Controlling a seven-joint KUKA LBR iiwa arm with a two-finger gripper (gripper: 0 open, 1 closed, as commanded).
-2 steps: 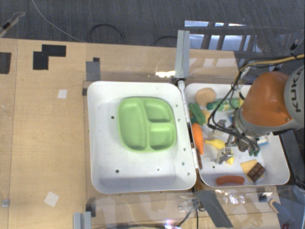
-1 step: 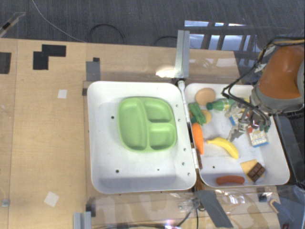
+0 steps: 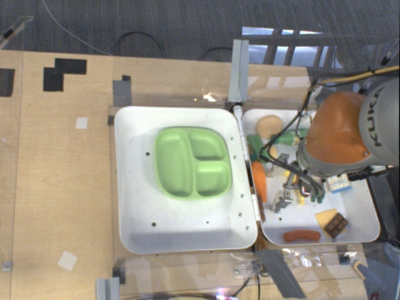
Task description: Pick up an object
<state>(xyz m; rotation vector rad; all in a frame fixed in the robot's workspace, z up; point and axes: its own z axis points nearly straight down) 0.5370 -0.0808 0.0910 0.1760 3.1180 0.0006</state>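
Orange carrot (image 3: 259, 181) at nine o'clock of hand (image 3: 289, 197), grip state impossible to tell: descend straight, centred, clear of bin wall (image 3: 249, 167).

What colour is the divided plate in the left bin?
Light green plate, seen clearly in the camera view.

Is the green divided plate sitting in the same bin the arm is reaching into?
No, the green divided plate lies in the left bin, while the arm's gripper is over the right bin among the small food items.
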